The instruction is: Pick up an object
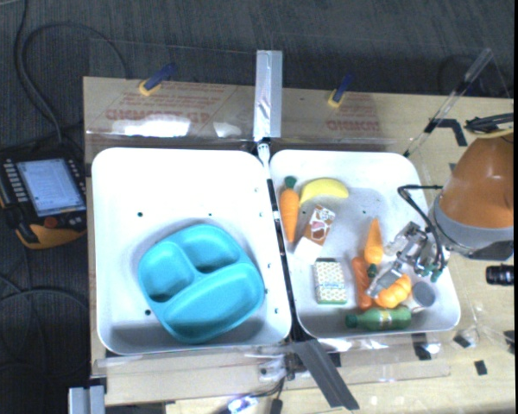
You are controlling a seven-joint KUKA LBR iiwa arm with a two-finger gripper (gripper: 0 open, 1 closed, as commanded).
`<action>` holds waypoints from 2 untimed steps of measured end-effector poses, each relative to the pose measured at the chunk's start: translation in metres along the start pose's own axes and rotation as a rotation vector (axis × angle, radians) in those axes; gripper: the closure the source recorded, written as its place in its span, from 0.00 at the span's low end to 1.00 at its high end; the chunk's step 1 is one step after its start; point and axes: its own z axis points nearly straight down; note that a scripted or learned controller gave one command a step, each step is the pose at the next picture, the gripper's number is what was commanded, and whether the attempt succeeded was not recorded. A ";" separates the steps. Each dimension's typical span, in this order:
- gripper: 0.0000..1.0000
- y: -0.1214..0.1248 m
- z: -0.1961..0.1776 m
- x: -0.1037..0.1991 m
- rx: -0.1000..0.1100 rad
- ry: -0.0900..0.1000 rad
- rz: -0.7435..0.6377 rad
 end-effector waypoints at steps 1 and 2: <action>0.00 0.080 0.025 -0.083 -0.007 -0.012 0.019; 1.00 0.083 0.015 -0.083 -0.011 -0.012 0.018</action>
